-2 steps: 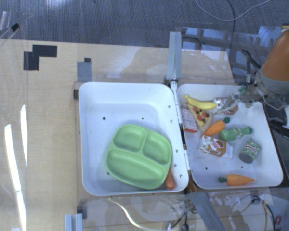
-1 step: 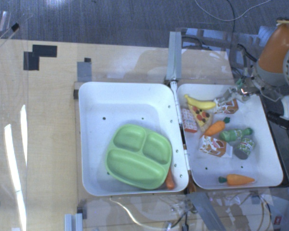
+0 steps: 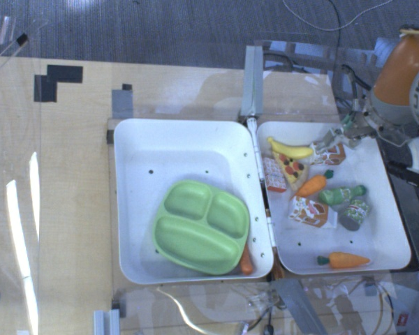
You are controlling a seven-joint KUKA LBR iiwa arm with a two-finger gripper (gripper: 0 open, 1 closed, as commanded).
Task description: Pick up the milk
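Where it slants in from the right, arm (image 3: 405, 75) low over right bin (image 3: 398, 208), gripper (image 3: 333, 139) state unclear.

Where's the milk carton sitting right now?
The milk carton lies flat in the right bin, near its middle, just below the upper carrot and left of the grey can. The gripper is up by the bin's far edge.

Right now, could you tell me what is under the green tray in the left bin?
An orange carrot end pokes out beneath the green tray at its near right edge. The rest of it, and anything else beneath, is covered.
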